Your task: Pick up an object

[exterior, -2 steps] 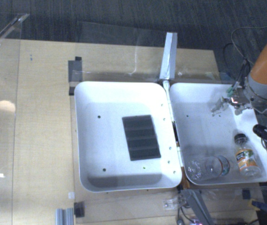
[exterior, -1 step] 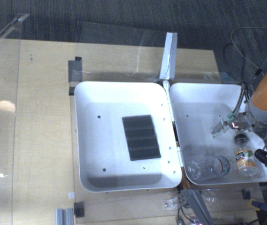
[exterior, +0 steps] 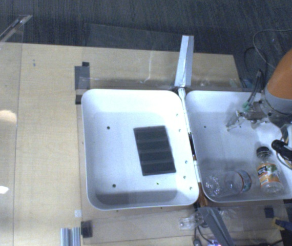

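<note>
— Over the right bin [exterior: 207, 111], what are you doing?

— I am hanging my claw [exterior: 236, 118] above its far half, my arm coming in from the right. Whether the claw is open or closed, I cannot tell; it is looking too small and blurred.

— Where are the things lying?

— A clear jar [exterior: 235, 181] is lying on its side along the near wall, a small bottle with an orange label [exterior: 268, 174] is sitting just beside it, well apart from my claw. A dark ridged block [exterior: 154, 150] is resting flat in the left bin [exterior: 100, 137].
</note>
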`<action>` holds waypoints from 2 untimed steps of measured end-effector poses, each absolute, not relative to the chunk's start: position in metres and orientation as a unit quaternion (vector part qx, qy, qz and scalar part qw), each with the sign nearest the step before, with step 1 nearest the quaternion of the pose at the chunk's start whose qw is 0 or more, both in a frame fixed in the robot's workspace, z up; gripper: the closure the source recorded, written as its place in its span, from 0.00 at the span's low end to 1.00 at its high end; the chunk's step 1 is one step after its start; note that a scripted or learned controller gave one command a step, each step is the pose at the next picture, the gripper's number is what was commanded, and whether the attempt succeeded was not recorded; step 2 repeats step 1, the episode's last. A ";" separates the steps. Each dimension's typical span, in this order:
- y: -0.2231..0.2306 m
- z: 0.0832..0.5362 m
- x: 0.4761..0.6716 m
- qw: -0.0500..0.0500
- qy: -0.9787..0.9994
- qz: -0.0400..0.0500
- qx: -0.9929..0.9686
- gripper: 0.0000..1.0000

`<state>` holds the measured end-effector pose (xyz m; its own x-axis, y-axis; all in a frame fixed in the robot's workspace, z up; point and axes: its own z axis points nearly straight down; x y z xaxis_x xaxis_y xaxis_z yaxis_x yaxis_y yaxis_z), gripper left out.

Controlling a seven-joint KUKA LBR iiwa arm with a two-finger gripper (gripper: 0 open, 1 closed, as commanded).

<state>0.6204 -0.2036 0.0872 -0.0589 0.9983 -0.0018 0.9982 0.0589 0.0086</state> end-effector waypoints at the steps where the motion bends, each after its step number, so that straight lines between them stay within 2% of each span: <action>1: -0.206 0.089 0.544 0.004 0.734 0.003 0.679 0.00; 2: -0.206 0.089 0.544 0.004 0.734 0.003 0.679 0.00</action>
